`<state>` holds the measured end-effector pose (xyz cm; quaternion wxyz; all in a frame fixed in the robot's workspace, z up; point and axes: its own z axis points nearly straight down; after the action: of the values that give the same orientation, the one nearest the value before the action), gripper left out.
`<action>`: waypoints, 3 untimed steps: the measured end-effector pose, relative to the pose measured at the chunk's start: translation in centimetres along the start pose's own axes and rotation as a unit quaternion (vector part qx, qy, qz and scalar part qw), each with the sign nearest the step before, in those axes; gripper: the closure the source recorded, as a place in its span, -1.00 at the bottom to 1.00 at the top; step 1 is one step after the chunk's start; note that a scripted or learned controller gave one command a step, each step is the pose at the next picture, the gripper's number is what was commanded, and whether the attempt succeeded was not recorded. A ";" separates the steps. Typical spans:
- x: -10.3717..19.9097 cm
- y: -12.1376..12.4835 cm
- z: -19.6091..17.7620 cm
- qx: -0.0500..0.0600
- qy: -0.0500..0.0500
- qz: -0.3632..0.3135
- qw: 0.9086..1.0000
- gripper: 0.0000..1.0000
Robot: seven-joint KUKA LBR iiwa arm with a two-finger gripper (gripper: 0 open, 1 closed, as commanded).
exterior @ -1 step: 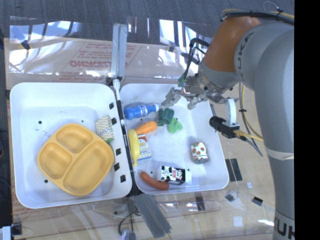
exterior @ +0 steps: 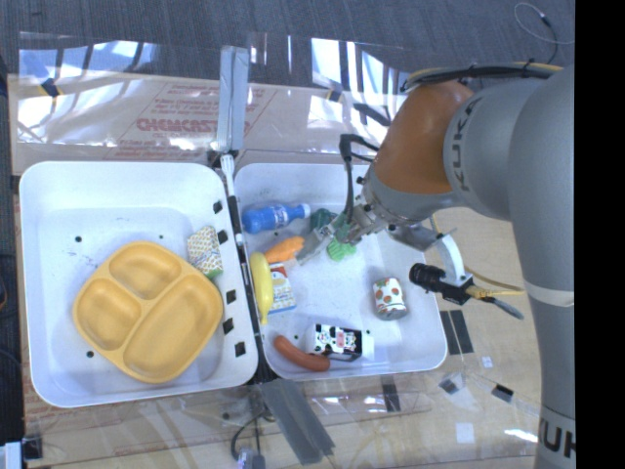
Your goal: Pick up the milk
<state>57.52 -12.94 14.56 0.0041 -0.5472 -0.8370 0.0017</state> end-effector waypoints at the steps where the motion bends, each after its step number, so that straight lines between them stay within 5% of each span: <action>1: 3.8 -6.5 5.8 0.000 0.000 -0.123 0.992 -1.00; 2: 3.9 -6.6 5.0 0.002 0.003 -0.125 0.992 1.00; 3: 10.6 -6.2 -4.3 -0.001 -0.002 -0.316 0.949 1.00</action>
<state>47.62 -5.74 18.98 0.0025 -0.2551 -0.9669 0.0004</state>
